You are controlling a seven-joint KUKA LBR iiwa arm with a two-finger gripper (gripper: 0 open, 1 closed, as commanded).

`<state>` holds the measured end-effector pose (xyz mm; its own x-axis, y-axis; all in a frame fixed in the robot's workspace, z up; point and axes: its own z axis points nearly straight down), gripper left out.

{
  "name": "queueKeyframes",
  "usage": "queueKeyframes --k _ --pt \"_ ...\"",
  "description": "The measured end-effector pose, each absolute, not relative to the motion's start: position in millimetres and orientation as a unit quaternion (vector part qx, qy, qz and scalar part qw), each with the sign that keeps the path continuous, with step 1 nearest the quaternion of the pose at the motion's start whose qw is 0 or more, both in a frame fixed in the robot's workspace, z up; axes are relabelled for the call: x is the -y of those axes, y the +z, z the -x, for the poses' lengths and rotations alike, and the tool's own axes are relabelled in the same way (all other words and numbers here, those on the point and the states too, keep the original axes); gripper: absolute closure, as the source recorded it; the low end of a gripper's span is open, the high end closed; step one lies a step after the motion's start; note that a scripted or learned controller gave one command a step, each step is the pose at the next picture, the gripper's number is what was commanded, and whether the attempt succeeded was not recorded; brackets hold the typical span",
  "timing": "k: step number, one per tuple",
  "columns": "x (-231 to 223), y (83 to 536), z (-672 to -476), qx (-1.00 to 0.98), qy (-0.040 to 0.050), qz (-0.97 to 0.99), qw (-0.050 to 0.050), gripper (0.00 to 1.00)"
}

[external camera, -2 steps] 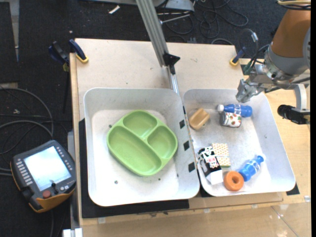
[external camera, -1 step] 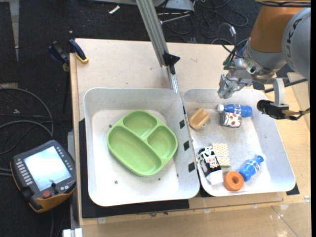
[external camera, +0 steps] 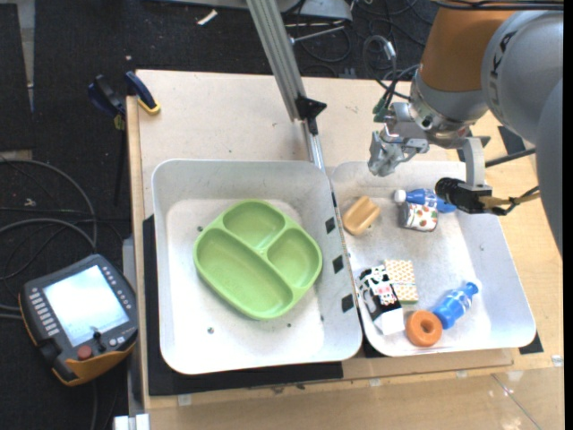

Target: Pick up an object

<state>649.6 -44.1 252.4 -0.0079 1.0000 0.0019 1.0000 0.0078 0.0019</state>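
Gripper (external camera: 387,161) hangs at the right white bin's (external camera: 501,267) far edge, grip state impossible to tell; you should descend squarely over the tan bread-shaped block (external camera: 361,214) near that bin's far-left corner.

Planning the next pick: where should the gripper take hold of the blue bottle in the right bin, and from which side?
Probably across the bottle's body, coming straight down. It lies on its side, slanted, so the fingers should straddle its narrow width. The orange ring touches its lower end, so grip nearer the upper end, where the bin floor is bare.
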Motion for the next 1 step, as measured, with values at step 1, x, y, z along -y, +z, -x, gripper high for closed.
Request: queueKeyframes --k 1 --pt "-14.2 255.0 -644.4 0.710 -0.0005 0.704 0.001 1.00"
